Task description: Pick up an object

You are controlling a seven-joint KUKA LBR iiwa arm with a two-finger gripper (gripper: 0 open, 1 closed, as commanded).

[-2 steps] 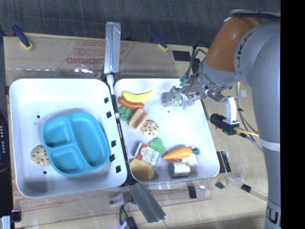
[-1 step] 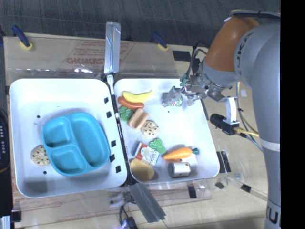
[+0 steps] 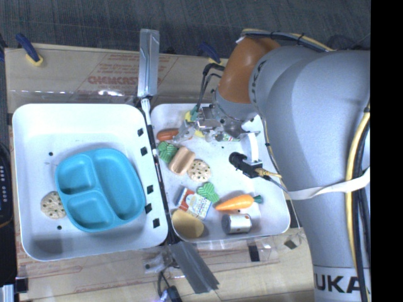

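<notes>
At the near edge of the right bin (image 3: 277,222), a small grey can (image 3: 239,223) is being seen lying on its side, with a tan rounded piece (image 3: 189,224) at the bin's near left corner. Just beyond the can, a carrot (image 3: 235,202) is lying across the floor, and a small printed carton (image 3: 198,205) is resting beside it. In the left bin (image 3: 31,168), a blue divided plate (image 3: 99,189) is being carried, with a cookie (image 3: 53,205) just beside its left rim. Farther in, a second cookie (image 3: 198,170) and a bread roll (image 3: 182,160) are lying near the divider. A small sausage (image 3: 167,134) is lying beyond them. At the far end, the gripper (image 3: 204,123) is being held low over the clutter; whether it is open or closed cannot be told.
</notes>
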